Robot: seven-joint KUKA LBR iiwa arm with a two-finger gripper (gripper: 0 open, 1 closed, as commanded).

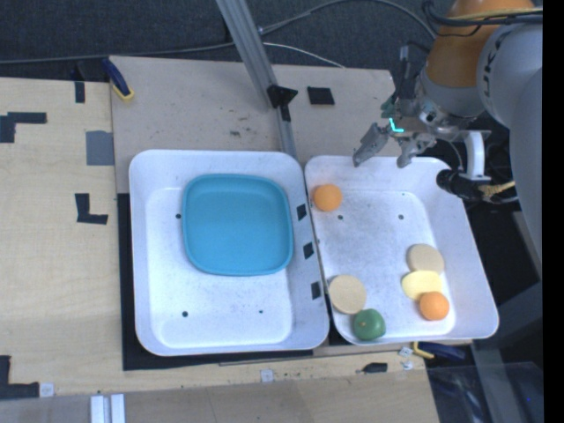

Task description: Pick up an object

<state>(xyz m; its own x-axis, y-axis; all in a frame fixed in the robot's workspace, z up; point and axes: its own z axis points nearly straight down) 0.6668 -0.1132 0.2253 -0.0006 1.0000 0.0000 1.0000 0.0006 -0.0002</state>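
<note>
While most of the right bin (458, 236) floor lies bare, we see its things crowded along the edges: an orange ball (327, 197) near the far left corner, a tan disc (347, 293) and a green ball (368, 324) at the near left corner, and a beige piece (426, 258), a yellow piece (422, 283) and a second orange ball (433, 306) stacked close along the right wall. The middle and the far right corner stay open. In the left bin (159, 236) a blue plate (237, 224) takes the centre, with free floor along the near side.

We find the arm (480, 47) coming over the far right corner of the right bin, its orange band uppermost. The gripper (386, 151) hangs above that bin's far rim, its two fingers (365, 152) spread apart with nothing between them, well apart from the nearest orange ball.
</note>
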